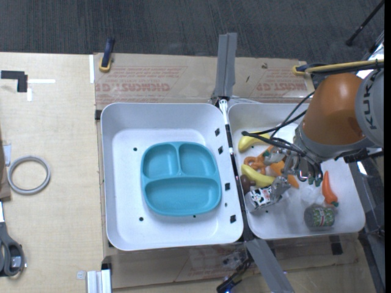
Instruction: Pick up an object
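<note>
Grey arm with orange band reaching into right bin (342, 227); gripper (282, 187) low among toys beside banana (256, 176) and black-and-white cow (261, 197). Finger state unclear. Left bin (116, 182) holding blue divided plate (181, 179).

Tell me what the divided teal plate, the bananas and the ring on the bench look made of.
Teal plate: likely moulded plastic, matte, uniform colour. Bananas: probably toy plastic, slight sheen. Ring: grey, possibly a tape roll or metal; unclear.
</note>
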### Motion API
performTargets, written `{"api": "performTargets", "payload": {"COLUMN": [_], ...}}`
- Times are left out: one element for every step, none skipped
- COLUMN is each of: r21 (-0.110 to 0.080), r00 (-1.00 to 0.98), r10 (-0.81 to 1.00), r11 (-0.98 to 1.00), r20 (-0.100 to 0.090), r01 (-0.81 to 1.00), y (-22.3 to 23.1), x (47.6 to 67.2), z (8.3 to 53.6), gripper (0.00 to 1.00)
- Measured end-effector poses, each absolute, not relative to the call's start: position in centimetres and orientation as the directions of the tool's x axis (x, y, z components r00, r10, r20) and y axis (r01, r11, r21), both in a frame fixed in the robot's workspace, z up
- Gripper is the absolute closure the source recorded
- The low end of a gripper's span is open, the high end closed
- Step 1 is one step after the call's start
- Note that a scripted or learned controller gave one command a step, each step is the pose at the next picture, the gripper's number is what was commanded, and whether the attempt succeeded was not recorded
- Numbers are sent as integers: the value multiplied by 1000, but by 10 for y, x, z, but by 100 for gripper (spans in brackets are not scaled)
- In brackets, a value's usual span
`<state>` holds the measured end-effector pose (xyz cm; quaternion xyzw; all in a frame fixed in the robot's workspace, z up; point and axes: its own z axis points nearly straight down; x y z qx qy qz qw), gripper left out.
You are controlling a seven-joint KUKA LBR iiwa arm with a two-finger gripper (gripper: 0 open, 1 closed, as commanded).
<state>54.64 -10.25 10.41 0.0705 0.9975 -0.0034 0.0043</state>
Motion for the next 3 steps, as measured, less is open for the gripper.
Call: {"api": "performTargets", "payload": {"r21": [-6,-1,-1], "r00": [-959,-960,-970], "r10": [283,280,244], "r11": [959,960,970], "r20": [-16,-18,2], "r01": [283,280,244], "y": [-104,-102,-83], "x": [543,546,599], "z": [104,117,245], "gripper": [0,100,100]}}
